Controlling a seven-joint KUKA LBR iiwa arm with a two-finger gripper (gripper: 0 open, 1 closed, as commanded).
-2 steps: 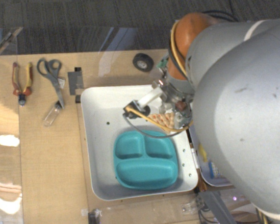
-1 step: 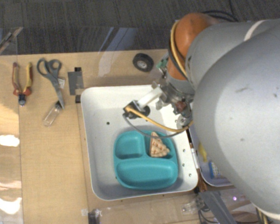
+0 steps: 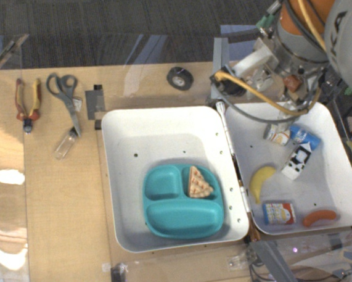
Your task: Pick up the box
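In the right bin (image 3: 340, 171), a small flat box (image 3: 278, 213) with a blue and red label lies near the front edge. A black-and-white carton (image 3: 297, 161) lies tilted in the middle of the bin, next to a blue-and-white carton (image 3: 304, 137) and a small white carton (image 3: 279, 135). My gripper (image 3: 291, 94) hangs over the bin's back edge, above and behind these cartons and far from the flat box. Cables and the wrist hide its tip.
A yellow banana (image 3: 262, 181) and a red sausage (image 3: 319, 217) also lie in the right bin. The left bin (image 3: 123, 173) holds a teal divided plate (image 3: 183, 214) with a pizza slice (image 3: 198, 183). Scissors (image 3: 66, 95), pliers (image 3: 27, 103) and a tape roll (image 3: 180, 78) lie on the bench.
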